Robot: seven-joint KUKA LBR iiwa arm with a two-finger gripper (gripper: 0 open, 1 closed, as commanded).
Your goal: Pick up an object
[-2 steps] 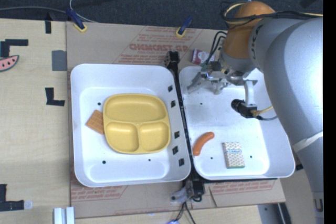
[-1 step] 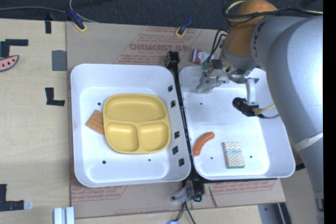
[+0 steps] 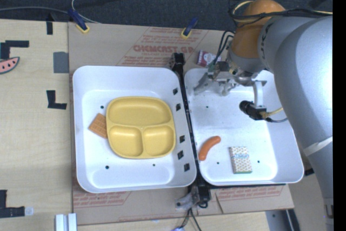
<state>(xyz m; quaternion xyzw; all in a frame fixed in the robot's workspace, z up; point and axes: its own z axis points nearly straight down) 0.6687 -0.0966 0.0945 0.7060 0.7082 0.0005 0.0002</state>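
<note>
Card box (image 3: pixel 240 159) beside orange sausage (image 3: pixel 208 147), gripper (image 3: pixel 215 83) above, its state unclear

The cracker (image 3: pixel 98 126) is half tucked under the yellow divided plate (image 3: pixel 141 126), so only one corner is seen. The arm (image 3: pixel 303 78) gets cut off by the right edge, and the print on the small box (image 3: pixel 240 159) can't be read.
</note>
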